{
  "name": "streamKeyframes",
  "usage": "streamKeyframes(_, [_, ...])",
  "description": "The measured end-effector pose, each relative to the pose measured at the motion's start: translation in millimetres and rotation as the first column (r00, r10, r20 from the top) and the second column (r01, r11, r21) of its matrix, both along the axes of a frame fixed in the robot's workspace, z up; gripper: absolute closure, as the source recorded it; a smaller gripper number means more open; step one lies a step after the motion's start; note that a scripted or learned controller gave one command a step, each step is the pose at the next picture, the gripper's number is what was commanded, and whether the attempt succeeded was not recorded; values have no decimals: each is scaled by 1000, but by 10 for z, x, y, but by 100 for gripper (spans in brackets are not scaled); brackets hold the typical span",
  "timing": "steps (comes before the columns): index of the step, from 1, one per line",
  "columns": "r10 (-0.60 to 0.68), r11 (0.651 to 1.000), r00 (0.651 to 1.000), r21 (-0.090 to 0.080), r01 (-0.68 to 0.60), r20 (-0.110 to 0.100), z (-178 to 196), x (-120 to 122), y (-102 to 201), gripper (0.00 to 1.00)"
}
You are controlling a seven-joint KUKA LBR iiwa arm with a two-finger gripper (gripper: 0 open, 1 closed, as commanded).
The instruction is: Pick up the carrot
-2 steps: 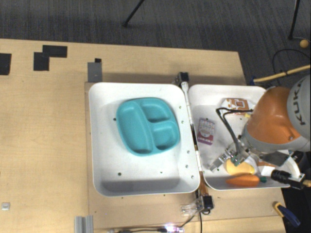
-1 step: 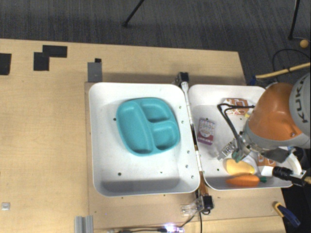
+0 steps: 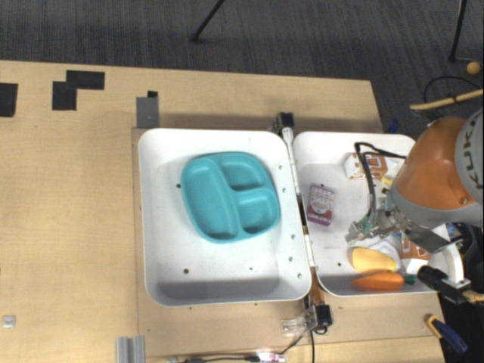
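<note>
The orange carrot lies flat against the near wall of the right bin, with a green tip at its right end. My gripper hangs low in that bin, just above and left of the carrot and apart from it. The arm's orange band and wrist hide the bin's right side. Right under the gripper sits a yellow rounded item, touching the carrot's upper side.
A pink and purple packet lies in the middle of the right bin, and a small printed card sits near its far wall. A teal divided plate rests in the left bin. Black cables run along the wrist.
</note>
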State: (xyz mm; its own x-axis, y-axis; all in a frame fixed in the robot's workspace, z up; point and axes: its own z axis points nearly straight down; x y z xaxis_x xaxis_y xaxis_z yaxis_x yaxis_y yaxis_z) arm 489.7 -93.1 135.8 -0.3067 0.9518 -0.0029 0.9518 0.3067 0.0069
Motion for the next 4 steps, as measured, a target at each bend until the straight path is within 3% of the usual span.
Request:
streamKeyframes(1, [0,1000,1000,0,0,-1,-4,-3,-2,0])
streamKeyframes(2, [245,970,970,0,-245,0,-481,4,-236,0])
streamKeyframes(3, [247,969,969,-6,-247,13,-352,50,-228,100])
streamKeyframes(4, [114,993,993,2,-114,7,523,125,439,100])
